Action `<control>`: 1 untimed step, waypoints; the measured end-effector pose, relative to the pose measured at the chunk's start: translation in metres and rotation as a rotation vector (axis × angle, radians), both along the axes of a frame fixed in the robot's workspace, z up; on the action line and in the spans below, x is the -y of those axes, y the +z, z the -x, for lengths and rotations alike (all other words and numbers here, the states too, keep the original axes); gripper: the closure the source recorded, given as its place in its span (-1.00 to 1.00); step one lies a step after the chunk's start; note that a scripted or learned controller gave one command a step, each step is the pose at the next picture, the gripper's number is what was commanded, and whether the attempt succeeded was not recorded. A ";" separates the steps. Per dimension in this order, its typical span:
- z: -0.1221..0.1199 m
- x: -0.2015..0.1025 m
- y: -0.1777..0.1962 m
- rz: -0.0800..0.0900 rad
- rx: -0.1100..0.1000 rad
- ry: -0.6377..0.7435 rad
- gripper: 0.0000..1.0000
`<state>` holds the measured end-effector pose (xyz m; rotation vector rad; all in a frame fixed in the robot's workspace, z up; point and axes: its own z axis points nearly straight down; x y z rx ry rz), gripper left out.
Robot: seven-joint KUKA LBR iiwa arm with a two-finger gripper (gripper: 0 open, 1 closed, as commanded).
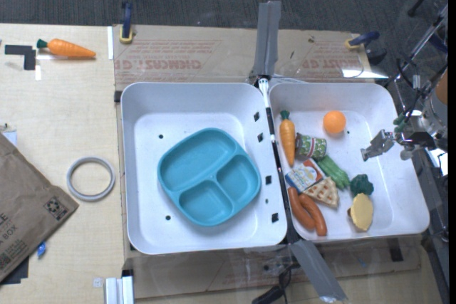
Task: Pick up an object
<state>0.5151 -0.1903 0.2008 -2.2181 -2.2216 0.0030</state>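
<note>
The right bin (388, 100) holds a heap of toy food. A carrot (286, 139) lies along its left wall, with an orange ball (334, 122) to the right of it. A green can (311, 147) and a green vegetable (332, 171) lie in the middle. Lower down are a small packet (305, 176), a waffle wedge (324, 192), two sausages (308, 210), broccoli (361, 185) and a yellow piece (362, 212). My gripper (375, 146) hangs over the bin's right side, above and right of the broccoli, with nothing seen in it.
The left bin (135, 153) holds a blue divided plate (208, 176). On the bench to the left lie a second carrot (65, 48), a tape ring (90, 177) and a cardboard box (21, 210). A grey divider (268, 39) stands behind the bins.
</note>
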 end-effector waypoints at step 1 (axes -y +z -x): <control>0.025 -0.029 -0.109 0.000 0.002 -0.020 -1.00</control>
